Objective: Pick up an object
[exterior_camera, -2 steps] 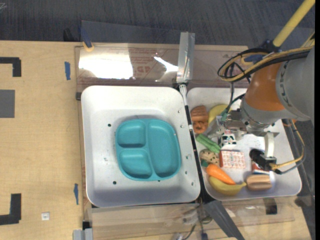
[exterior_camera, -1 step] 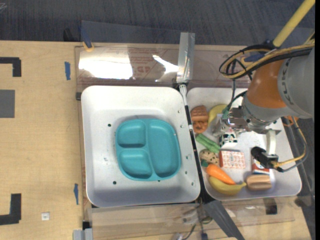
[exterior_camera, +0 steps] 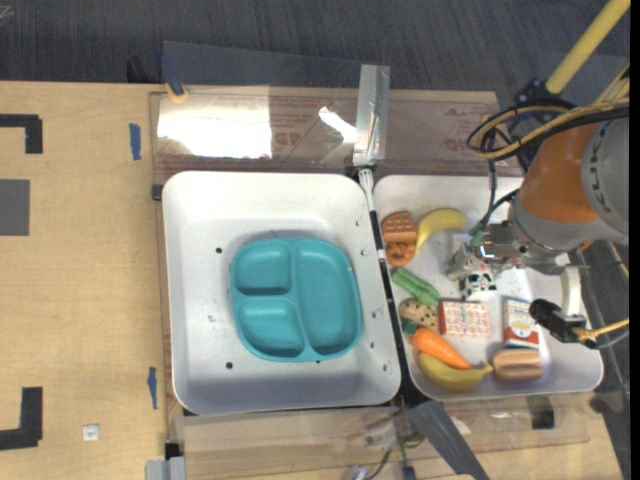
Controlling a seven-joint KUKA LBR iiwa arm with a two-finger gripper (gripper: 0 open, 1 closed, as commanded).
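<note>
Arm (exterior_camera: 575, 183): grey with orange band, reaching in from the right over the right bin's upper right part.
Gripper (exterior_camera: 476, 264): low over the right bin, just right of the upper banana, above the patterned box; fingers too cluttered and small to read, so open or closed cannot be told; nothing seen between them.
Right bin (exterior_camera: 590, 368): shallow, white, crowded along its left and lower sides; bare floor mostly at upper middle and along the right rim.
Upper banana (exterior_camera: 438, 224): yellow, curved, near the top of the pile, just beside the waffle-like piece.
Waffle-like piece (exterior_camera: 398, 236): orange-brown, close against the left wall.
Green pod (exterior_camera: 415, 287): slanted, below the waffle-like piece, near the left wall.
Patterned box (exterior_camera: 464, 319): flat, red and white, mid-bin, below the gripper.
Carrot (exterior_camera: 441, 347): orange, lying across the lower banana.
Lower banana (exterior_camera: 452, 373): yellow, near the bottom rim.
Hot dog (exterior_camera: 517, 365): bun at lower right, touching the small carton.
Small carton (exterior_camera: 519, 323): white and red, right of the patterned box.
Left bin (exterior_camera: 190, 268): white, wide bare margin on all sides of the tray.
Teal tray (exterior_camera: 296, 297): three compartments, centred in the left bin, apart from every wall.
Divider between bins: two rims touching, waffle-like piece and green pod hard by it.
</note>
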